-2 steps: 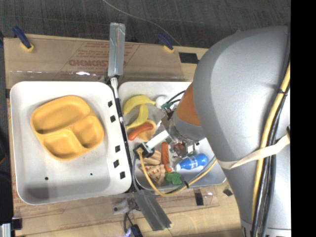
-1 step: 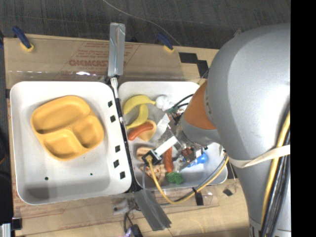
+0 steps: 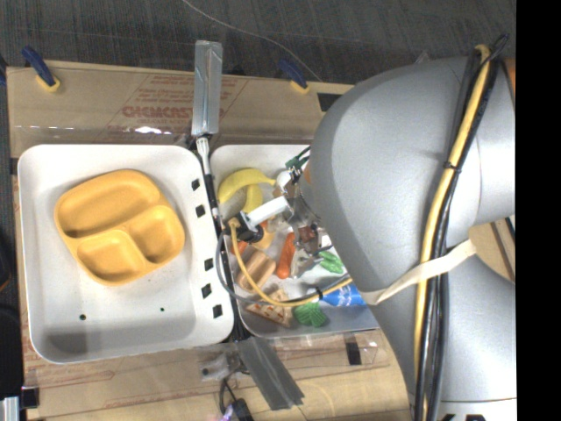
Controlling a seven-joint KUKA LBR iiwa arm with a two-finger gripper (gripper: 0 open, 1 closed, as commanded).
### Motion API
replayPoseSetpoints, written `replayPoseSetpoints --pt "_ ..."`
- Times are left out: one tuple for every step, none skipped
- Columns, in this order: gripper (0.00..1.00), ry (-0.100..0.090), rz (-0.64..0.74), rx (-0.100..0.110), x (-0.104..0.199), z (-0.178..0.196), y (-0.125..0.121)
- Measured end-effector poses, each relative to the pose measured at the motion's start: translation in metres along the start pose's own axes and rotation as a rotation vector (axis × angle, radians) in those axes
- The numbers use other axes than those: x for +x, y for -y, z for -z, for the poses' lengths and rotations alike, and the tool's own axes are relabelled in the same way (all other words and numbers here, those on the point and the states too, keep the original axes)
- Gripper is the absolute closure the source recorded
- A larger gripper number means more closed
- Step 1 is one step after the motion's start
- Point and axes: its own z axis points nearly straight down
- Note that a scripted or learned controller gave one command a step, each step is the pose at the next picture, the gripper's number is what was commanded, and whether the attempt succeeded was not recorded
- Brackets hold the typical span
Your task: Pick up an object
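The big grey arm [image 3: 412, 174] bulges in from the right and covers most of the right-hand shallow white bin [image 3: 254, 154], so much of what lies in that bin is hidden under it. The gripper [image 3: 302, 226] is low among the clutter there, near the bin's middle, but its tips are lost in the jumble and under the arm's bulk, so I cannot tell how it is set or whether anything is caught in it. What does show of the pile: a rounded yellow plastic piece [image 3: 244, 187] near the bin's upper left, a slim orange carrot-shaped toy [image 3: 286, 254] just beside the gripper, a small green leafy piece [image 3: 330, 262] to its right, a second green lump [image 3: 311, 316] at the lower edge, and a blue object [image 3: 344, 298] cut off by the arm. Several brownish items below the gripper are too tangled to name. In the left-hand white bin [image 3: 53, 323] a yellow plastic divided tray [image 3: 118, 226] lies flat on its own, towards the upper left.
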Motion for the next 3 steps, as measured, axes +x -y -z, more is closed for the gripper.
replayPoseSetpoints --pt "1.0 0.007 0.01 0.005 0.0 0.008 0.003" --pt "1.0 -0.011 0.002 -0.002 0.026 0.105 0.026" --pt "1.0 0.001 0.086 0.002 -0.034 0.0 0.005"
